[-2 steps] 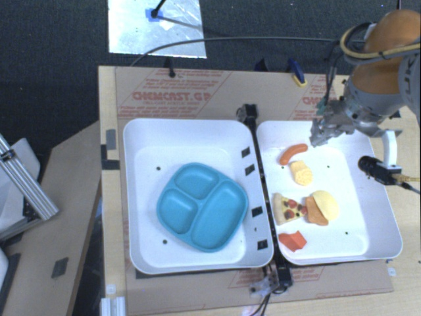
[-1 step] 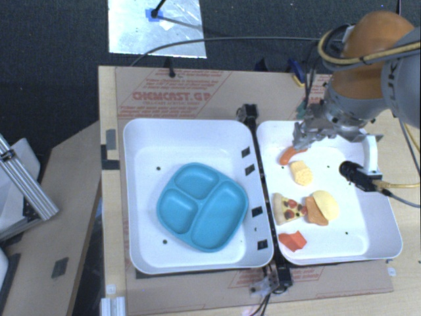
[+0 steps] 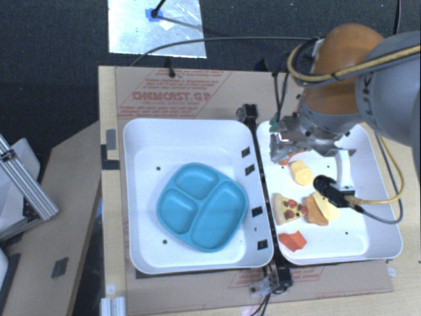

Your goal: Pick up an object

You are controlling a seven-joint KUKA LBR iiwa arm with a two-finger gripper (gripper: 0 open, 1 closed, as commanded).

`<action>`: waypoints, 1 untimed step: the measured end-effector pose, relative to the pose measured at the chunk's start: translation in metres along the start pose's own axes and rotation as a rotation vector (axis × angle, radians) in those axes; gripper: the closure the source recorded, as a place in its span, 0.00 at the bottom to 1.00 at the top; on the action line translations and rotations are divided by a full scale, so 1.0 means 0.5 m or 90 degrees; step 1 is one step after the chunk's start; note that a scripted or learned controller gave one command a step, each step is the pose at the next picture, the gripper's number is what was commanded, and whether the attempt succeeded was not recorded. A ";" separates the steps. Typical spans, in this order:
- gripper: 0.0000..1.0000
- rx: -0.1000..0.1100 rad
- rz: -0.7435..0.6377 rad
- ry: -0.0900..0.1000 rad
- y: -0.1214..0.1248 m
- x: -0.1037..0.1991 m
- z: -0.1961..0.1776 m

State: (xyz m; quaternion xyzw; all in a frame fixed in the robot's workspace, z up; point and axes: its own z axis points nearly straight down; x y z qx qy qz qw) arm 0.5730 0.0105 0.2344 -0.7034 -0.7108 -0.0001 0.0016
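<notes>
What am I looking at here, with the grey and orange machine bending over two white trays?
It is a robot arm, filmed from one fixed camera above the bench, reaching in from the right. Its hand sits low over the right shallow white bin; whether it grips anything is hidden. That bin holds small toy foods: a round yellow cracker-like piece, a pizza-slice wedge, an orange-red chunk and a tan bread-like piece. The left white bin holds a blue plastic divided plate.

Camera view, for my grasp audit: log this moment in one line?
arm: over right bin | tool: low at bin's back-left corner | nearby: yellow piece | blue tray: left bin | pickup: unconfirmed
</notes>
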 end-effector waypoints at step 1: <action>1.00 0.000 0.000 0.000 -0.048 0.100 0.011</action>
